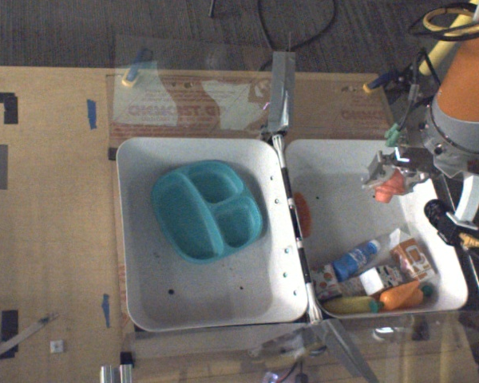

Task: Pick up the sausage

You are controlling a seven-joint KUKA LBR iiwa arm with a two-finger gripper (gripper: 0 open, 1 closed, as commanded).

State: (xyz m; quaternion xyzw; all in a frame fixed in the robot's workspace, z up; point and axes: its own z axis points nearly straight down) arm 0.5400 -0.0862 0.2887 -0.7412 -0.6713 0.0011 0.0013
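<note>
Nearest, high at the right edge: grey arm with an orange band (pixel 463 78), reaching in over the right shallow white bin (pixel 343 214). Below the wrist, two-finger gripper (pixel 389 183) over the upper right part of that bin, clenched on a short salmon-pink sausage (pixel 390 188), seen between the metal fingers (pixel 380 168) and poking out under them. Sausage thus right at the hand, apart from the clutter along the bin's lower edge and well to the right of the divider. Against that divider, on the bin's left wall: an orange-red oval thing (pixel 302 214), partly hidden by the rim, too unclear to name. Along the lower edge, crowded together: a blue-and-white small bottle (pixel 356 259) lying tilted, a white little box (pixel 372 281) just beside it, a brown printed carton (pixel 412 258) to the right, an orange carrot-shaped toy (pixel 401 295) in the corner, a yellow long piece (pixel 347 304) lying flat by the front wall. In the left shallow white bin (pixel 132 230): a teal plastic divided plate (pixel 207 211), resting towards the upper middle, with three compartments facing up. Both bins side by side on a tan cardboard-covered bench (pixel 48 214); a black looped cable (pixel 296 6) on the dark floor beyond.
</note>
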